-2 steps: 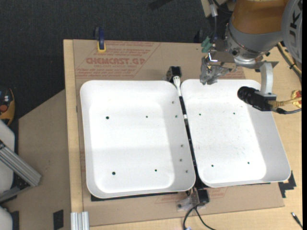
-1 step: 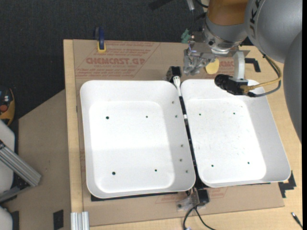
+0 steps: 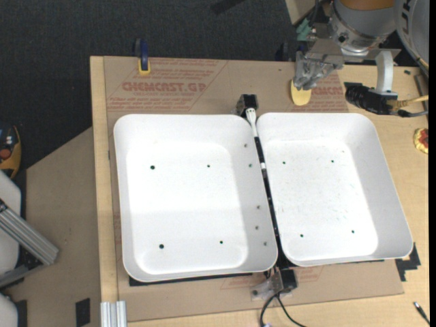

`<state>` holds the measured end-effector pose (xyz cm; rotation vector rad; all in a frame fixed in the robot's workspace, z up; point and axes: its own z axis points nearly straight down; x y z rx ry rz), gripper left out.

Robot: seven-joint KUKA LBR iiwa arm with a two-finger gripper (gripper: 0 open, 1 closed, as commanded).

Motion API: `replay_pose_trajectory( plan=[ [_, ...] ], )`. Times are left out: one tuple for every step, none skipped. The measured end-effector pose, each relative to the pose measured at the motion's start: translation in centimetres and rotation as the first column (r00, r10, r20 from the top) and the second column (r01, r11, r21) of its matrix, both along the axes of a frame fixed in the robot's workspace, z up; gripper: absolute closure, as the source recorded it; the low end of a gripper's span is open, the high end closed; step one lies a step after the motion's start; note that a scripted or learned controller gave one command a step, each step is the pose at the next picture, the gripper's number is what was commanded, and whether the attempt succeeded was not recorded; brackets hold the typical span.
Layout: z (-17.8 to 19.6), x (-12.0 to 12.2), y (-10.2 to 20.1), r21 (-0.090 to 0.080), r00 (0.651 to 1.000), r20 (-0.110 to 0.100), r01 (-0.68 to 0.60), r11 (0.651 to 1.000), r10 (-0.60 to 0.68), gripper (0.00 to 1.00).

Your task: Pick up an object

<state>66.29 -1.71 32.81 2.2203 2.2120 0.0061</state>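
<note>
My gripper [image 3: 306,82] hangs beyond the far edge of the right bin [image 3: 381,155], over the cardboard base. Its two grey fingers [image 3: 312,72] point down and pinch the top of a small pale yellow object [image 3: 300,95], which sticks out just below the fingertips. The gripper is shut on this object. The grey arm with its orange band comes in from the upper right.
The left bin [image 3: 129,182] and the right bin lie side by side, joined by a black strip [image 3: 262,176]. A blue and yellow clamp [image 3: 142,54] holds the board at the far left. A small red and yellow thing [image 3: 422,139] lies at the right edge.
</note>
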Motion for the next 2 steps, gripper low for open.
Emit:
replay_pose_trajectory(
  plan=[
    [-6.8,-0.5,11.6,0.007,1.0,-0.016,-0.014,1.0,0.015,1.0],
    [-11.9,-4.2,22.7,0.006,1.0,-0.017,-0.016,1.0,0.016,1.0]
  ],
)
